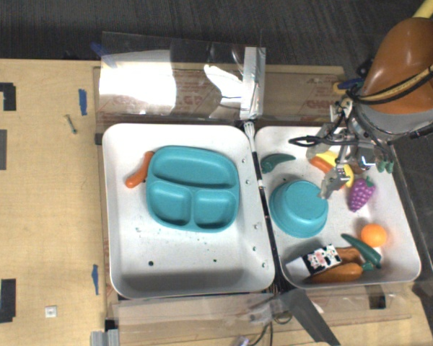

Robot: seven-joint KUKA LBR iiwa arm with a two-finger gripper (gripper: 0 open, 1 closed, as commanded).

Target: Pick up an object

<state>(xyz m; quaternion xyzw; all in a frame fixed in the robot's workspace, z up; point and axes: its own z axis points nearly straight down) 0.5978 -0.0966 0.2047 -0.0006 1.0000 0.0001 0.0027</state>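
Camera view showed the claw low over the right bin, just above the teal bowl's right rim; whether its fingers were apart or together could not be told. Purple grapes lay just beside it, an orange nearer the front. A teal divided plate sat in the left bin.

Smooth white plastic bins; glossy teal plastic divided plate and bowl; matt, wood-like bench top; shiny clear film behind them.
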